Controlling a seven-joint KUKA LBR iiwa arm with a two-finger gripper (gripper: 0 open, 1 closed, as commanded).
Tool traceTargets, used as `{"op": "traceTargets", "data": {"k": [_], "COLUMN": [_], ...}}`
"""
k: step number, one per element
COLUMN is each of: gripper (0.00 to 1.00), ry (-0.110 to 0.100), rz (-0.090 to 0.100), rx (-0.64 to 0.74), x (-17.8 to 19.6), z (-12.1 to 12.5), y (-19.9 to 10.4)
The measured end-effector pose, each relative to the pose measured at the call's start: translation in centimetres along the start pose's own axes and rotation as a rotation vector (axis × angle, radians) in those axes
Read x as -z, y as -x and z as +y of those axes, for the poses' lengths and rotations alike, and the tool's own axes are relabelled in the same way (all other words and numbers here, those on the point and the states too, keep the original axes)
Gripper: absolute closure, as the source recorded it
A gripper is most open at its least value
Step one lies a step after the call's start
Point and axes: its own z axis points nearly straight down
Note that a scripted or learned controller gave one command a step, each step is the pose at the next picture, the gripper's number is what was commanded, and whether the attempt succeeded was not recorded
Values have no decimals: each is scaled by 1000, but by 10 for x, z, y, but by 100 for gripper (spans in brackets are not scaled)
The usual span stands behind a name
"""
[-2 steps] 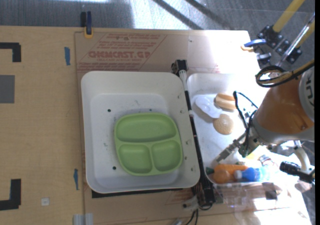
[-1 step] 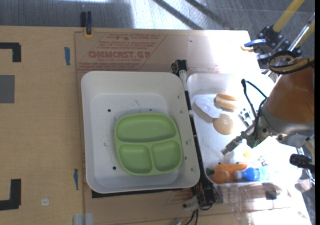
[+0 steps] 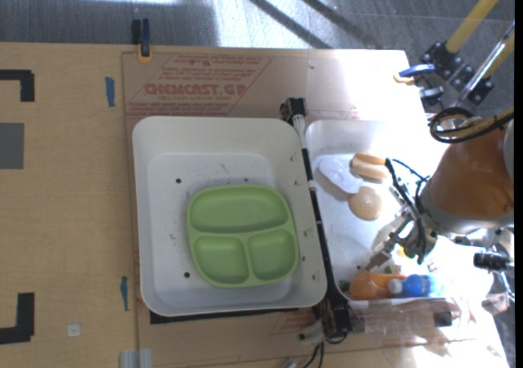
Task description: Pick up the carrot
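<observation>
Carrot (image 3: 374,285) lying flat along the near wall of the right bin (image 3: 331,141), not yet lifted.

Probably a light, stiff plastic toy with a smooth, slippery skin; best taken across the thick middle, jaws square to its length, with care for the bin wall just beside it. Touching or nearly touching its right end, a blue-capped thing (image 3: 415,284), likely to crowd a grip there. Gripper (image 3: 400,235) poised just above and right of the carrot; jaws look parted with nothing seen between them, though glare makes this hard to judge. Also in the right bin: a bun-shaped piece (image 3: 369,166), a tan round piece (image 3: 365,204) and a white flat piece (image 3: 337,172). Left bin (image 3: 155,195) holding a green three-part tray (image 3: 242,235), itself bare. Both bins on a cardboard-covered worktop (image 3: 65,195).
</observation>
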Motion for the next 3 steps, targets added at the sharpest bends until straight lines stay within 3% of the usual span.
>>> {"op": "traceTargets", "data": {"k": [1, 2, 3], "gripper": [100, 0, 0], "ry": [9, 8, -2], "rz": [-21, -19, -15], "rx": [-4, -4, 211], "x": [12, 11, 15], "z": [2, 2, 22], "y": [5, 4, -12]}}
